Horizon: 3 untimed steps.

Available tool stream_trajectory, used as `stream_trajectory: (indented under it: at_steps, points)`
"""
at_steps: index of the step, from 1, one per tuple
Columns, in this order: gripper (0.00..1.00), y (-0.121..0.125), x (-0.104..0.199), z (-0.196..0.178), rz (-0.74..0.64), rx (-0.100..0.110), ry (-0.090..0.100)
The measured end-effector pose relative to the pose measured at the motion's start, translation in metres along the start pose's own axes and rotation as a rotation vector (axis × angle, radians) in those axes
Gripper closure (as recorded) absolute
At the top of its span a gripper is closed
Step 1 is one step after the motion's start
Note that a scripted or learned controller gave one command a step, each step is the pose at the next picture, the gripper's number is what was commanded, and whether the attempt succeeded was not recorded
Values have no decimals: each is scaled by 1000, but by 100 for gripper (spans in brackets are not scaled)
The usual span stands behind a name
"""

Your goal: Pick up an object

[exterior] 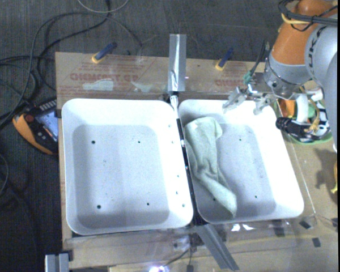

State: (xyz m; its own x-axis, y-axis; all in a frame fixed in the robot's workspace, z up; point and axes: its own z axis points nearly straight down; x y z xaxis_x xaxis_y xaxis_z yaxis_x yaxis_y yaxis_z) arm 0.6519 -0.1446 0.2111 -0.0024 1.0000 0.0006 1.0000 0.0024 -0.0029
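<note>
Cloth (211, 160) in rt bin (272, 169); gripper (247, 100) above far rim.

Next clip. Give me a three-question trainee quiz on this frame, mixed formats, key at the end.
1. True or false: the pale cloth lies in the left bin.
2. The gripper is: A) over the right bin's top edge; B) pressed on the cloth; C) over the left bin.
3. Fill in: the cloth lies along the right bin's ____ side.

Key: 1 false; 2 A; 3 left.
</note>
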Motion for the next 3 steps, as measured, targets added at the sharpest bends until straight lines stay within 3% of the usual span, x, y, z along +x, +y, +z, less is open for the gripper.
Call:
stream_trajectory:
  at_steps: [1, 2, 3]
  points:
    - [0, 16, -54, 18, -87, -1, -5]
    - [100, 17, -54, 8, -88, -1, -9]
    - [0, 17, -54, 9, -88, 0, -9]
